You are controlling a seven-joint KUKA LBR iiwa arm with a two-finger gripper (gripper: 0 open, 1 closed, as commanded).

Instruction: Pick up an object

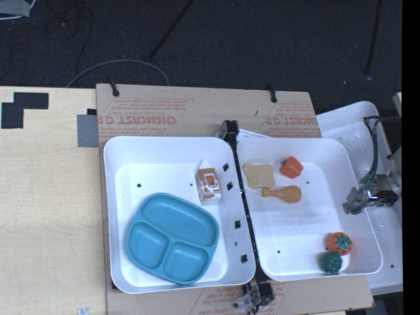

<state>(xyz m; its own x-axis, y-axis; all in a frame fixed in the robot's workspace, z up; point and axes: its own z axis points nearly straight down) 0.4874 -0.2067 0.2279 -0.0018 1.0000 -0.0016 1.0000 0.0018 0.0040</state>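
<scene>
Currently the end effector [359, 201], its grip state indeterminable, hovered at the right bin's [357, 169] right edge, where descending risked striking the wall and missing the tomato [339, 243] near the front-right corner.

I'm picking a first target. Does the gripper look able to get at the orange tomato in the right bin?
Probably yes. The gripper sits at the right bin's right rim, and the orange tomato lies close below it, uncovered; only the green vegetable touches its lower side.
</scene>
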